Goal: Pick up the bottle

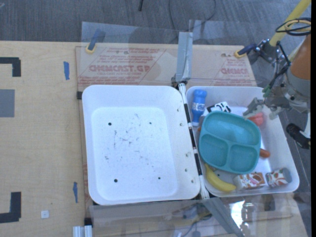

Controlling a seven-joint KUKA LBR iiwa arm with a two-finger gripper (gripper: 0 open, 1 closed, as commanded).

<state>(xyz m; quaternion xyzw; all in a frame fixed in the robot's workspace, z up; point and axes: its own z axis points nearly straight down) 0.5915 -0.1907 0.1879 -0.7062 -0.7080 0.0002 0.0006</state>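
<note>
The bottle (198,104) is small and blue with a white cap. It lies along the left wall of the right bin (291,158), near the back corner. My gripper (262,108) hangs over the back right part of that bin, well to the right of the bottle. Its fingers (253,105) are spread open with nothing between them. A red object (256,118) sits just below the fingertips.
A teal divided plate (230,142) fills the bin's middle, close to the bottle. A banana (218,180) and two small cartons (252,180) lie along the front. A black-and-white item (219,107) lies behind the plate. The left bin (89,132) adjoins.
</note>
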